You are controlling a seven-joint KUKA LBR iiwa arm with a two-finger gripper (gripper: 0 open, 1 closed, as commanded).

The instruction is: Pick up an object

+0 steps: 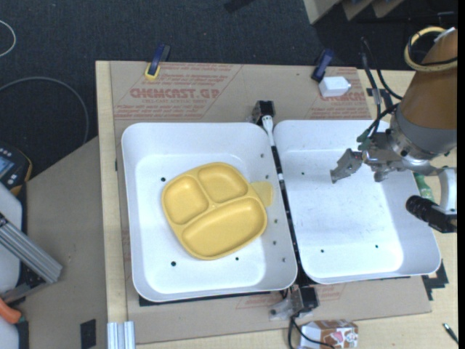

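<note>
We see the gripper (347, 167) hovering over the right bin (349, 260); can't tell its grip state. Risk: it closes on bare bin floor, since the yellow divided plate (213, 209) lies flat in the left bin (145, 195), well apart, across the divider, and offers little edge to pinch.

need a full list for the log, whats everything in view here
plate: 1, yellow, three sections, in the left bin
bins: 2, white, side by side on the bench
board: 1, tan with red print, under the bins
clamps: 2, blue, on the board's far edge
block: 1, white, on the board behind the right bin
cables: several, on the dark floor
arm: 1, orange band and grey wrist, over the right bin
gripper: 1, grey, above the right bin, holding nothing seen
</note>
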